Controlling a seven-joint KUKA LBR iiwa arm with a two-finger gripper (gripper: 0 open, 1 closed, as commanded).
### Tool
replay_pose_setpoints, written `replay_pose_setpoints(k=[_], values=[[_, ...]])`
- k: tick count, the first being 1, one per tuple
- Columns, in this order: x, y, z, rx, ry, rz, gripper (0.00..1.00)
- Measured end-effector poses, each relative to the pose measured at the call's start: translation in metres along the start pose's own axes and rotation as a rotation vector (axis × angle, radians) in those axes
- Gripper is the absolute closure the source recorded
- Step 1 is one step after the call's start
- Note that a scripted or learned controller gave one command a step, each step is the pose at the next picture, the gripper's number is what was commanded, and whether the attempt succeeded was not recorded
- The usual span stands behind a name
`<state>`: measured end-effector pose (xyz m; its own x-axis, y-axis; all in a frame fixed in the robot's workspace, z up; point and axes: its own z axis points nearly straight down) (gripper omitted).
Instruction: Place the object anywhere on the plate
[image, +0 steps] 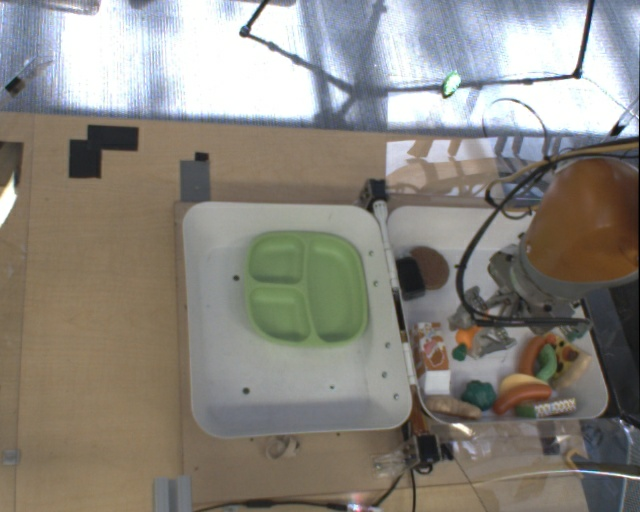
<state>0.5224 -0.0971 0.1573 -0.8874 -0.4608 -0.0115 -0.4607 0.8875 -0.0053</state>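
A green three-compartment plate lies in the middle of the left bin. My gripper hangs low over the middle of the right bin, below the orange-banded wrist. It hovers among toy food pieces, with a small orange piece just at its lower left. Nothing can be seen held in it. The wrist hides the far right part of that bin.
The right bin holds a brown disc, a black block, a printed box, a white cube, a green broccoli piece, a beige piece, a hot dog and a carrot. Cables loop beside the wrist.
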Motion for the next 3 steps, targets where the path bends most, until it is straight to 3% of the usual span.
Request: replay_pose_setpoints(k=[1, 2, 3], values=[[-0.088, 0.063, -0.03, -0.005, -0.005, 0.009, 1.0], [-0.085, 0.058, -0.029, -0.002, -0.001, 0.017, 0.0], [-0.018, -0.017, -0.012, 0.001, 0.002, -0.402, 0.0]])
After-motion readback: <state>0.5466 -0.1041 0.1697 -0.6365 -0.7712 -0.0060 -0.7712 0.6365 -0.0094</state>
